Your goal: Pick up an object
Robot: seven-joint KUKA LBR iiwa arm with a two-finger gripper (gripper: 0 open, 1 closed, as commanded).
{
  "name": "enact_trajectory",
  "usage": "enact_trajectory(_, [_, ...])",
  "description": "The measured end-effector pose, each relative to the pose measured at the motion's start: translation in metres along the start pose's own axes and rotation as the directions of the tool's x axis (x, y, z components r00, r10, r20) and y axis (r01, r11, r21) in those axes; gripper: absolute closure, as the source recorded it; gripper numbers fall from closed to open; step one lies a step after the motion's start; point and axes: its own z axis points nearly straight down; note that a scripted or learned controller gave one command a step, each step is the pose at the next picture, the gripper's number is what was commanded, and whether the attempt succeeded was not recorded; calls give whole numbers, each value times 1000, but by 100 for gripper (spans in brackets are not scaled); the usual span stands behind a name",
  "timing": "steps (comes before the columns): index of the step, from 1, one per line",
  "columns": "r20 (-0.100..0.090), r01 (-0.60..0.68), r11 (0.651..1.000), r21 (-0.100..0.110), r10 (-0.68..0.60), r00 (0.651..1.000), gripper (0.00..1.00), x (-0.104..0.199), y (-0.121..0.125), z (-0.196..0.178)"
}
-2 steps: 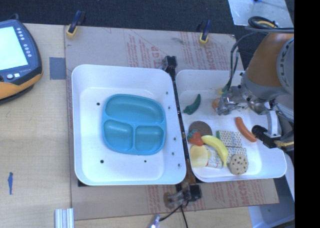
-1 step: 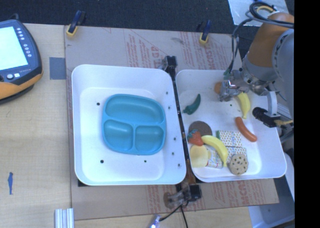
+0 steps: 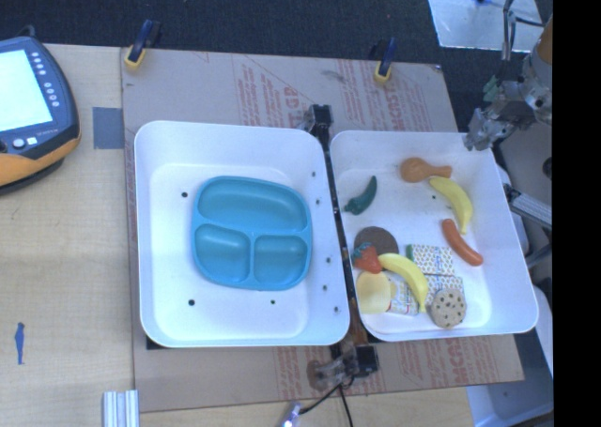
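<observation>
The gripper (image 3: 481, 127), small and partly cut off at the right edge, hovers over the right bin's (image 3: 526, 308) far corner; whether its fingers are parted cannot be told. Below and left of it lie two bananas (image 3: 454, 201) (image 3: 407, 272), one drumstick (image 3: 423, 170), one sausage (image 3: 461, 242), one cookie (image 3: 448, 306). Far left, one blue tray (image 3: 251, 231).

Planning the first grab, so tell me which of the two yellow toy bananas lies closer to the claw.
The upper yellow plastic banana, just below the orange toy drumstick. It lies nearer the claw at the right white bin's top corner; the other banana sits lower, among the crackers.
</observation>
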Motion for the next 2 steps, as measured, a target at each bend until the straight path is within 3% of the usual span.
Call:
enact_trajectory(1, [-2,1,1000,5,-1,1000,0,1,-1,15])
enact_trajectory(2, [-1,1,1000,6,-1,1000,0,37,-71,127])
